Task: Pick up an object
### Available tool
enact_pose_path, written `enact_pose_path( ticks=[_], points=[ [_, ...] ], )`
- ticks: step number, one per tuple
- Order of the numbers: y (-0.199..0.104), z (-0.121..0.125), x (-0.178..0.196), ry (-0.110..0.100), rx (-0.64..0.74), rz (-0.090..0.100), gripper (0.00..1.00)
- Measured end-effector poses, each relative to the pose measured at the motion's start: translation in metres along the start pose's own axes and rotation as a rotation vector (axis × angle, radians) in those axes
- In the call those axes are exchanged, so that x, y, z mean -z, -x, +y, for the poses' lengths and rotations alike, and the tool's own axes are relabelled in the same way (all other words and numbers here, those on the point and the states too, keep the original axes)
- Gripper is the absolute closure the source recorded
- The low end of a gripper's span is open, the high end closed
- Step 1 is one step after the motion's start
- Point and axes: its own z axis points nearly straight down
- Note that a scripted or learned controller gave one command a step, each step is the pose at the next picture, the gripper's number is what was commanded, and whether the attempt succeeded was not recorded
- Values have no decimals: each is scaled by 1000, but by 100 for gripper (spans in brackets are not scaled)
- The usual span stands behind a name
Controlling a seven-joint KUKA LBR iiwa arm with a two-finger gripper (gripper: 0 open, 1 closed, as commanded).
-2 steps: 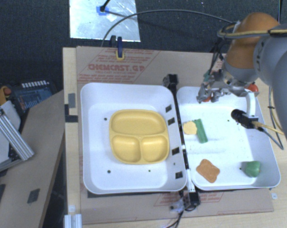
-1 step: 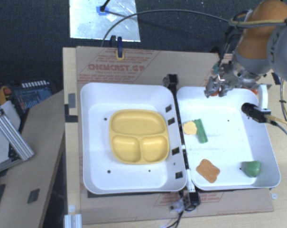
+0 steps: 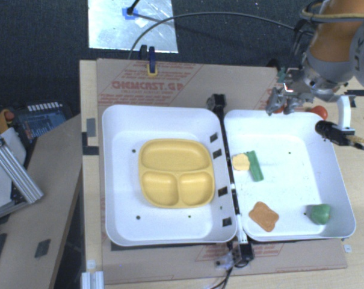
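Two white bins sit side by side on the bench. The left bin (image 3: 118,161) contains a yellow tray (image 3: 174,172) with three compartments, lying flat near its centre. The right bin (image 3: 326,167) contains four loose items: a yellow piece (image 3: 240,162) near the left wall, a green stick (image 3: 255,165) touching that piece on its right side, an orange-brown piece (image 3: 263,215) toward the near edge, and a green lump (image 3: 319,213) in the near right corner. All four lie on the bin floor, none lifted. The arm (image 3: 341,35) enters from the right, and its gripper (image 3: 282,103) hangs over the far rim of the right bin, well apart from all four items. Whether the fingers are together or apart cannot be told; nothing is visible between them. A small red object (image 3: 319,111) shows just right of the gripper, at the far rim; its nature is unclear.
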Motion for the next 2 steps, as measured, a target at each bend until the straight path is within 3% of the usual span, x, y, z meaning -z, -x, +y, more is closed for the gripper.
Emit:
enact_pose_path(
  ticks=[2],
  points=[
    [-104,-29,-12,-7,4,2,100]
  ],
)
